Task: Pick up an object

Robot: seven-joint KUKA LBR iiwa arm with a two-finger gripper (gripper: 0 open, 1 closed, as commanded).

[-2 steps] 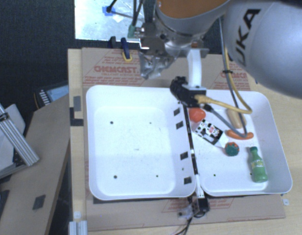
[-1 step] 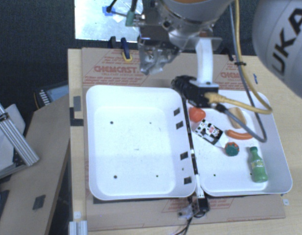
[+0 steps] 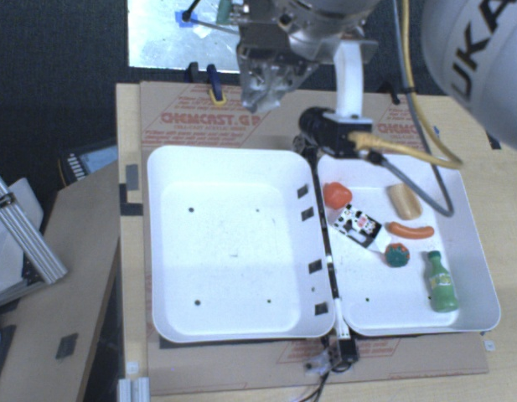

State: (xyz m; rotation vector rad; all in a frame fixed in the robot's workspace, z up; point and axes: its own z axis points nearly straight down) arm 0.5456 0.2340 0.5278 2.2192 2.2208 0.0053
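The hand (image 3: 262, 78) hangs above the far edge of the tabletop (image 3: 132, 124), over the printed cardboard sheet (image 3: 208, 120) just beyond the back rim of the left bin (image 3: 233, 249). Nothing shows between its fingers, and whether they are spread or closed cannot be told from this slanted view.

All the small objects lie in the right bin (image 3: 476, 300). A red-orange rounded piece (image 3: 337, 194) sits near the bin's back left corner, close to the divide between the two bins. Just in front of it lies a black-and-white patterned block (image 3: 359, 224), turned at a slant. A tan bread-like piece (image 3: 403, 200) rests toward the back right, and an orange carrot-shaped item (image 3: 411, 231) lies just in front of it. A small teal ball with a red spot (image 3: 397, 255) sits just beside the carrot's near side. A green bottle (image 3: 441, 282) lies nearest the front right, its cap pointing away from the camera.

A yellow cable (image 3: 409, 151) and a grey cable (image 3: 426, 195) trail across the back of the right bin.
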